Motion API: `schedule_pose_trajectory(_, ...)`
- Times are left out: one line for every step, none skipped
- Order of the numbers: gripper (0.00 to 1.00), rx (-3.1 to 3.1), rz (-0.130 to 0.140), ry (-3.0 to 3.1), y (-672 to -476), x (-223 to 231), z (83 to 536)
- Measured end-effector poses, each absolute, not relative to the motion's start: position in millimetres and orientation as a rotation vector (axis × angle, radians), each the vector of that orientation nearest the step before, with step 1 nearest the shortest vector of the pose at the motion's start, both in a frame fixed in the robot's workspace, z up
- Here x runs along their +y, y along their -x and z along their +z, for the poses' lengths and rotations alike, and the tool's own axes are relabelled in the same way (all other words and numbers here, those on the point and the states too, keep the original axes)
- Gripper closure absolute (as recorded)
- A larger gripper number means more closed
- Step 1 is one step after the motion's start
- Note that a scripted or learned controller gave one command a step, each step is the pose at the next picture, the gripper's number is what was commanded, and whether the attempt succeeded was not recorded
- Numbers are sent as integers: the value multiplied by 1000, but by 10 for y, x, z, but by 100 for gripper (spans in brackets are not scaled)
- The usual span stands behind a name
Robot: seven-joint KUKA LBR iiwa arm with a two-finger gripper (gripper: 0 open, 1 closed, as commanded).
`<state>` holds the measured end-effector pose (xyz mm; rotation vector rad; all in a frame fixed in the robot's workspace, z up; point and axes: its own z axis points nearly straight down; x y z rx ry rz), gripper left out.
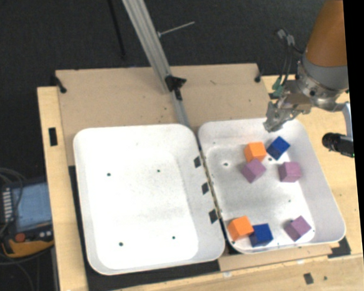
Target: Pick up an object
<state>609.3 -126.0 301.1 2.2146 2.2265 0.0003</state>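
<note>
The right bin (316, 181) holds several small blocks. An orange block (254, 151) lies near the back, with a blue block (278, 147) to its right and a purple block (253, 170) just in front of it. Another purple block (289, 171) sits to the right of those. Along the front wall lie an orange block (240, 227), a blue block (261, 234) and a purple block (297, 228). My gripper (274, 124) hangs over the bin's back edge, just behind the blue block, with nothing visibly in it.
The left bin (90, 180) lies beside the right one. A slanted metal pole (152, 43) rises behind the bins. A pendant with cables (24, 214) sits off the bench's left side.
</note>
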Motion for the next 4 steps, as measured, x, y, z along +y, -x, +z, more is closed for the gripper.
schedule_pose_trajectory(100, 2229, -1, -2215, -6058, -744, 2788)
schedule_pose_trajectory(100, 2228, -1, -2216, -5963, -343, 2663)
schedule_pose_trajectory(100, 2230, -1, -2215, -5826, 176, 2497)
schedule_pose_trajectory(100, 2231, 0, -2214, -5698, 660, 2470)
